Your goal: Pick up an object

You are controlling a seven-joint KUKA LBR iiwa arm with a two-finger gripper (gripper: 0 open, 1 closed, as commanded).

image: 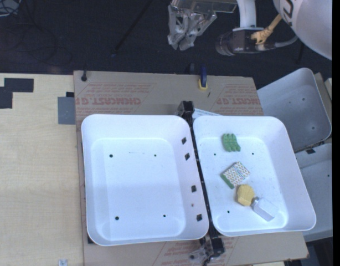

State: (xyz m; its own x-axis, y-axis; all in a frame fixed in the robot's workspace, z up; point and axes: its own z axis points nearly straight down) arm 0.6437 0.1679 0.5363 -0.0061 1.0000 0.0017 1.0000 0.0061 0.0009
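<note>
The pale wood surface point(31, 193) carried two white bins. The right bin point(281, 143) held a green block point(231, 142), checkered pad point(236, 174), yellow lump point(245, 194) and grey block point(264, 209) toward its near right corner. The tool point(184, 35) hung beyond the far edge, grip unclear.

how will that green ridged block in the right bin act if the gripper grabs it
The green block looks small and rigid, so probably light and not floppy. Its ridged top may let fingers slip or catch. It lies flat in the right bin, apart from the other items, so it is unlikely to roll.
</note>
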